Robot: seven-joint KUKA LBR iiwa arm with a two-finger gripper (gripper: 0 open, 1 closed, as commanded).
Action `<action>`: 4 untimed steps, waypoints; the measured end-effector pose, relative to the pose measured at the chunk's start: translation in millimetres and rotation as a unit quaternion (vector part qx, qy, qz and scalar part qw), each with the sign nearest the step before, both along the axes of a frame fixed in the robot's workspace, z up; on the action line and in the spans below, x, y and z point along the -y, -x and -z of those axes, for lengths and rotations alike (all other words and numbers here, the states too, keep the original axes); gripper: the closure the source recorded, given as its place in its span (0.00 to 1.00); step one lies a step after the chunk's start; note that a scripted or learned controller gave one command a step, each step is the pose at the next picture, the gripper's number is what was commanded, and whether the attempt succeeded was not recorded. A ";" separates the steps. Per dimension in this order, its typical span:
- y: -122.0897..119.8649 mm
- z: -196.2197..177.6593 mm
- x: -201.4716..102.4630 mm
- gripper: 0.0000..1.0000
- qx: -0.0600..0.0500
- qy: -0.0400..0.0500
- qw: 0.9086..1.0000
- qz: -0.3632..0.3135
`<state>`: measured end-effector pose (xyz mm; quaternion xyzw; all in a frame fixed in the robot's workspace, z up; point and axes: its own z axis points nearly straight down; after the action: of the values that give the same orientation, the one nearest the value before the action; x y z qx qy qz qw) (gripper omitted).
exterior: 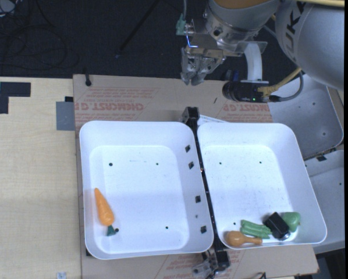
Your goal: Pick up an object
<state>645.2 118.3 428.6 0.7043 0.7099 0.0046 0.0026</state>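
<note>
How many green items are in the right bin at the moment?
2. A long green bean-pod toy lies near the front edge of the right white bin; a rounder green piece sits beside it, partly covered by a black block. More could be hidden underneath.

You have the gripper [192, 74] raised beyond the far edge of the two bins, over the brown cardboard sheet [139, 100], with nothing seen between its fingers. In the left bin [87, 156], an orange carrot [104, 208] lies by the left wall, near the near-left corner. In the right bin [305, 161], a green pod [255, 229], a black block [276, 225], a green piece [291, 218] and an orange-brown pear shape [241, 239] cluster along the near edge toward the near-right corner.
</note>
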 end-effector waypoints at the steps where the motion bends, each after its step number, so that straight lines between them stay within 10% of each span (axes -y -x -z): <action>1: 54.3 -30.8 54.3 1.00 -0.005 0.002 1.000 0.006; 2: 90.2 8.0 130.7 1.00 -0.009 0.003 1.000 0.008; 3: 72.0 127.5 167.3 1.00 -0.011 0.002 1.000 0.006; 4: 61.1 74.8 95.7 1.00 -0.004 0.001 1.000 0.000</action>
<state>584.1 22.6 353.8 0.7045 0.7097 0.0013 0.0003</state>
